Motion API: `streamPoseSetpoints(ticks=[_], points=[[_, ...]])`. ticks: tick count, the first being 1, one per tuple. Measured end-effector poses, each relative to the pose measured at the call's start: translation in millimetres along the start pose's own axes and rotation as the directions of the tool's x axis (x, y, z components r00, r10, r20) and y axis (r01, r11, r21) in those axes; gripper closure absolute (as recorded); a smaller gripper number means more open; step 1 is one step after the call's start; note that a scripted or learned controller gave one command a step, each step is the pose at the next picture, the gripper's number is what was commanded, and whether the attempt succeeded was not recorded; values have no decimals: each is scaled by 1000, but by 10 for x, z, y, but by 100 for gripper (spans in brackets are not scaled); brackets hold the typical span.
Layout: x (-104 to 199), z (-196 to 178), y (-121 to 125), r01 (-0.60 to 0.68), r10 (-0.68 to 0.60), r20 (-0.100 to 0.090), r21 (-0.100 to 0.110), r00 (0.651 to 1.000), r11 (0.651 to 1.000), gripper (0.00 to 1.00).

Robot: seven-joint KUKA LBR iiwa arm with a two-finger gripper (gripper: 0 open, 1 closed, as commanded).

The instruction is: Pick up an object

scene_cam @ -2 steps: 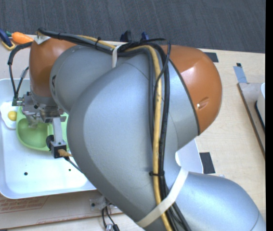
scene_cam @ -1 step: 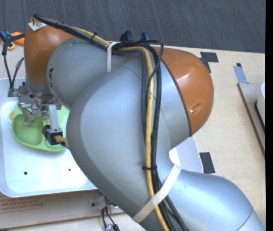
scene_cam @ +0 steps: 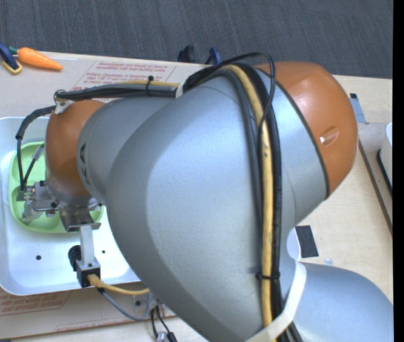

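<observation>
A: We begin with the setting: dark grey carpet along the top, and below it a pale wooden bench (scene_cam: 373, 120) with a printed paper sheet on it. The shallow white plastic bin (scene_cam: 2, 191) at the bench's left is our landmark.

B: And the end effector?

A: The two-finger gripper (scene_cam: 41, 204) sits low over the bin's left half, a cluster of grey metal under the orange wrist band (scene_cam: 63, 148). We cannot tell how it stands; the wrist and its black cables cover it.

B: What lies under it?

A: A lime-green shallow plastic dish (scene_cam: 18, 191), curved like a bowl, resting on the bin floor against the bin's left wall. The metal of the gripper overlaps the dish's inner surface, so the dish seems directly below and slightly left of the tool. We see nothing lifted clear of the bin floor.

B: So the move depends on what?

A: On that vertical relation, in our judgement: the dish lies beneath the tool, and its visible rim runs roughly along the bin's left wall. A grasp would probably need that rim.

B: Outward from there?

A: The big grey arm housing (scene_cam: 202, 212) crosses the bin's right side, with yellow and black cables (scene_cam: 266, 191) over it. Beyond the bin's far corner lies a small orange toy carrot (scene_cam: 39, 59) beside a blue clip (scene_cam: 6, 54).
</observation>
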State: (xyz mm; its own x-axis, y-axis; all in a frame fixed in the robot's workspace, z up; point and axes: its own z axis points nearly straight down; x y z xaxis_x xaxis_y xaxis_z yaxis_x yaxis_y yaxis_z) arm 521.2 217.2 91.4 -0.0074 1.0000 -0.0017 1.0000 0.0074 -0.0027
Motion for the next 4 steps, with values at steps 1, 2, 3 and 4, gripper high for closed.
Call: streamPoseSetpoints(ticks=[1, 2, 3, 4], points=[[-41, -17, -429, -2, 2, -1, -8, 1000, 1000, 0], [-40, -117, -423, 5, -5, 0, -9, 1000, 1000, 100], [-33, -116, -426, 5, -5, 0, -9, 1000, 1000, 0], [-15, -17, -426, -3, 3, 0, -8, 1000, 1000, 0]])
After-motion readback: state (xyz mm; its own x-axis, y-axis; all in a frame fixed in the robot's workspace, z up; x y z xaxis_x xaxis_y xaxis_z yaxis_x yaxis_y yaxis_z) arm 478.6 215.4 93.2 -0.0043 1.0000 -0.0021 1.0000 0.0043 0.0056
